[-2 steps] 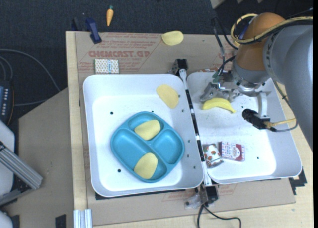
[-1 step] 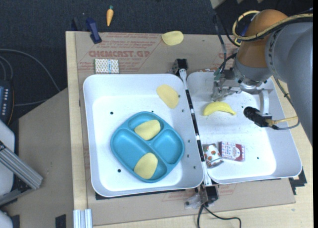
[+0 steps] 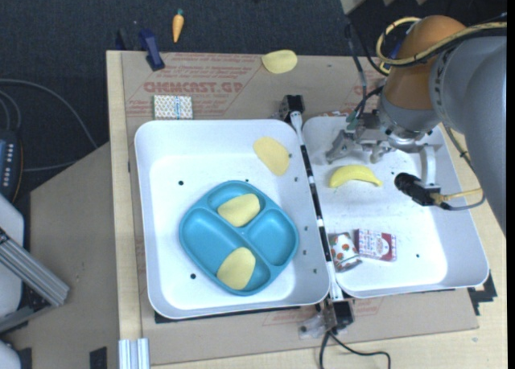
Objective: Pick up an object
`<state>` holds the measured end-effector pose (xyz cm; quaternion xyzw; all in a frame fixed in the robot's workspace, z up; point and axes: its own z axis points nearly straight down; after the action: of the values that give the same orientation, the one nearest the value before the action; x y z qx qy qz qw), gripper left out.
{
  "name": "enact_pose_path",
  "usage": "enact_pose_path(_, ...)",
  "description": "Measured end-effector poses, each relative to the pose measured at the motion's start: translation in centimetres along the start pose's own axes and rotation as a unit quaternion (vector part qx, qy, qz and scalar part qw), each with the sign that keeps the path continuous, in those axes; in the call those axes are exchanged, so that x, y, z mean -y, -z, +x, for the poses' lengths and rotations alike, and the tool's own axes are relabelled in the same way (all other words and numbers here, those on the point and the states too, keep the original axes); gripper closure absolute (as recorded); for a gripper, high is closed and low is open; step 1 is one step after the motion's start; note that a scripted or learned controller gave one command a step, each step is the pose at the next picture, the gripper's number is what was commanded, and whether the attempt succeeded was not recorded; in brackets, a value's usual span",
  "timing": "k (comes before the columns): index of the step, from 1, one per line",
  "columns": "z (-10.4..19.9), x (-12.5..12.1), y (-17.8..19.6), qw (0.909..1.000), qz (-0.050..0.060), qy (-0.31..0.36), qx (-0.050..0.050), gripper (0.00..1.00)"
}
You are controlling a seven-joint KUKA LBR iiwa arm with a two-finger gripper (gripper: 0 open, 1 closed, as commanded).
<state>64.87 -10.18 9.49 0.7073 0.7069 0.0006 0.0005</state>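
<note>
A yellow banana lies in the right bin, near its far left part. My gripper hangs just behind the banana, over the bin's far end, with its fingers spread and nothing between them. A red and white carton lies flat nearer the front of the same bin, with a small printed packet beside it.
The left bin holds a blue divided plate with two yellow pieces on it, and a yellow piece at its far right. On the bench behind lie a yellow lump, a patterned packet, a blue item and a toy carrot.
</note>
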Motion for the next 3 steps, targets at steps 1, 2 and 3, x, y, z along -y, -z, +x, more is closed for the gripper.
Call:
enact_pose_path(1,0.9,2.1,-1.0,1.0,0.002,0.0,0.0,0.0)
enact_pose_path(2,0.9,2.0,0.0,1.0,0.001,0.0,0.0,1.0)
enact_pose_path(3,0.9,2.0,0.0,1.0,0.001,0.0,0.0,0.0)
